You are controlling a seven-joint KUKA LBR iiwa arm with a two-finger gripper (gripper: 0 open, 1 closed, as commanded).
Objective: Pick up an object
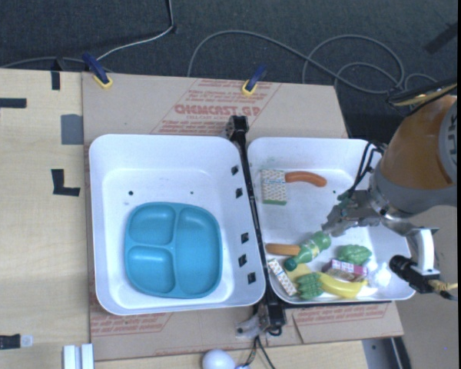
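**Gripper low over the right bin's toy food**

Bench first, from the left: a pale wooden top with black tape marks, then a brown cardboard sheet (215,106) under both bins. The left bin (107,160) sits well away from the fingers and holds a blue divided plate (173,250), lying flat toward its near side.

A black divider (244,198) runs between the bins. Past it, in the right bin (315,148), a small green-and-white checked packet (273,186) lies up and to the left of the fingers, and an orange sausage (305,178) lies just beyond it, near the far wall.

Lower down, to the left of the fingers, there is a small orange carrot-like piece (282,248) and a striped packet (280,276) by the near left corner. A green bottle (308,251) lies tilted, its upper end just beside the fingertips; I cannot tell whether they touch it.

The gripper (342,215) hangs over the middle of the right bin, at the end of the grey and orange arm (419,160) coming in from the right. From here I cannot tell whether its fingers are apart or together, and nothing shows between them.

Below and to the right of the fingers lie a leafy green piece (353,253), a small purple-labelled box (347,268), a yellow banana (342,285) and a green bumpy piece (310,285) beside it.
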